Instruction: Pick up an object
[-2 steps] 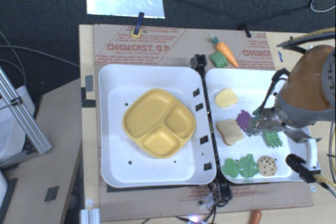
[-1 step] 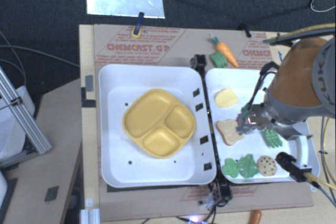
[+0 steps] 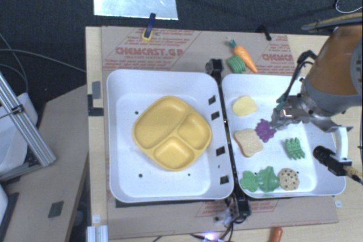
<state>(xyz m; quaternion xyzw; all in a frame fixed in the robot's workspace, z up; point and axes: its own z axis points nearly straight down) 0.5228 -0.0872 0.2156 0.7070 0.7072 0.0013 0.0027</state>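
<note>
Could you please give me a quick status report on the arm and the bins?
Gripper low in right bin, beside purple grapes, nothing visibly held. Bread slice and yellow piece close by. Yellow tray in left bin.

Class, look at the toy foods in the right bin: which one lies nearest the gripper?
The purple grapes, just left of the gripper; the bread slice, yellow piece and cookie lie farther away.

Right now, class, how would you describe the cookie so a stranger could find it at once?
Start at the right-hand bin and go to its near edge. The cookie lies there, right of the green leafy pieces. It alone is round, tan and dark-speckled.
</note>
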